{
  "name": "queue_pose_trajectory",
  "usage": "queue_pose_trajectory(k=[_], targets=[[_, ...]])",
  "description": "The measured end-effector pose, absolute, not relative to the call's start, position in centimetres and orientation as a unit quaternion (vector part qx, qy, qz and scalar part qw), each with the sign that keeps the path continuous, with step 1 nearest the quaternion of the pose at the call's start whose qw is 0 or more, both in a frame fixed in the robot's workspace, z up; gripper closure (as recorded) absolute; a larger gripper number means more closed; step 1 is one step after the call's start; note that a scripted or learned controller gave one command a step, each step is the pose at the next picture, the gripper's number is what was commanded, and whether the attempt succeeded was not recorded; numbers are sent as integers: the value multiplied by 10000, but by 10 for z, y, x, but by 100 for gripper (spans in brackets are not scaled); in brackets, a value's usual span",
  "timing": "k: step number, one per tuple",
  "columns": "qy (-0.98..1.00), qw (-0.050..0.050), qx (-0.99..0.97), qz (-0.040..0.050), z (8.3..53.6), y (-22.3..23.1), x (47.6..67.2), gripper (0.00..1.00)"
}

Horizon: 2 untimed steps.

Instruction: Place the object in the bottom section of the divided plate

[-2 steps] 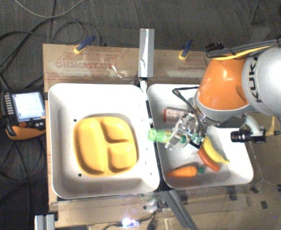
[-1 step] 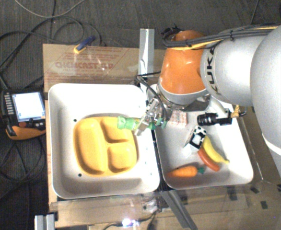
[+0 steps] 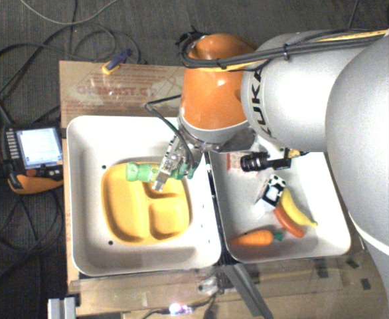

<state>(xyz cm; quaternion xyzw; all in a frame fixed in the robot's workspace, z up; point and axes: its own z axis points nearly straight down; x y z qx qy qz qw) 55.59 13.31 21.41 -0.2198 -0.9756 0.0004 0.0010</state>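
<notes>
View: camera view, looking down on both bins.
Arm: the grey arm [image 3: 314, 92] comes in from the right of the frame and fills its upper right; its orange band [image 3: 214, 85] sits above the centre.
Gripper: the gripper [image 3: 162, 178] points down over the upper edge of the plate, in the left bin, right at the green object.
Gripper state: I cannot tell whether it is spread or pressed together, nor whether it pinches the green object.
Green object: the green object [image 3: 139, 172] lies at the top of the yellow plate, its left end sticking out to the left of the gripper.
Plate: the yellow divided plate [image 3: 125, 211] lies flat in the middle of the left bin [image 3: 81, 145].
Right bin: the right bin [image 3: 330, 211] holds a banana [image 3: 295, 211] and, just below it, a carrot [image 3: 255, 238] near the lower wall.
Surroundings: a cardboard sheet [image 3: 115, 92] lies under the bins; a small screen [image 3: 38, 146] sits at the left of the frame.
</notes>
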Motion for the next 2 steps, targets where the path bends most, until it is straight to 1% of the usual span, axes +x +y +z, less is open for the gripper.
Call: queue_pose_trajectory(k=[1, 2], targets=[[-9755, 8, -2199, 8, 214, 133, 556, 0], [-9823, -8, -1871, 15, 283, 137, 632, 0]])
